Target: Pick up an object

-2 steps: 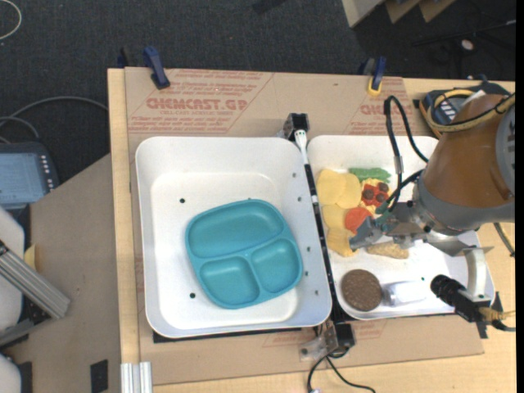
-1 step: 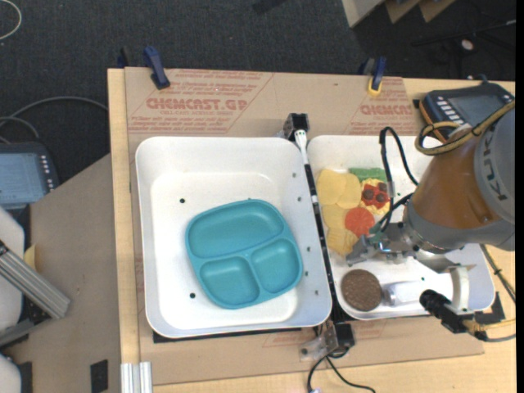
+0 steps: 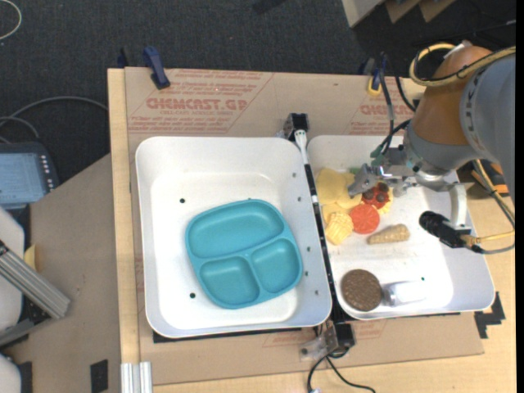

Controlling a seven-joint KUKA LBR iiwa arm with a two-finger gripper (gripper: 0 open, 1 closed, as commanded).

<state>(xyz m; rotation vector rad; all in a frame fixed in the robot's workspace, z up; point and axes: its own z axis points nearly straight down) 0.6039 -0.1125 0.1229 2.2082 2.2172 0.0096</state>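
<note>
My gripper (image 3: 372,182) hangs low over the back part of the right bin (image 3: 467,289). It sits directly above a small dark red piece (image 3: 377,195), which it partly hides. Beside that piece lie a round red slice (image 3: 365,218), a flat yellow piece (image 3: 331,185) and a lumpy yellow item (image 3: 337,224). A tan ridged piece (image 3: 388,235) lies just right of the red slice. Near the bin's front sit a brown round disc (image 3: 361,289) and a pale clear object (image 3: 406,292).
The left bin (image 3: 160,170) holds a blue divided plate (image 3: 242,252). A black divider with clips (image 3: 309,188) runs between the bins. The grey arm with its orange band (image 3: 446,109) and a black cable part (image 3: 442,229) cover the right bin's right side.
</note>
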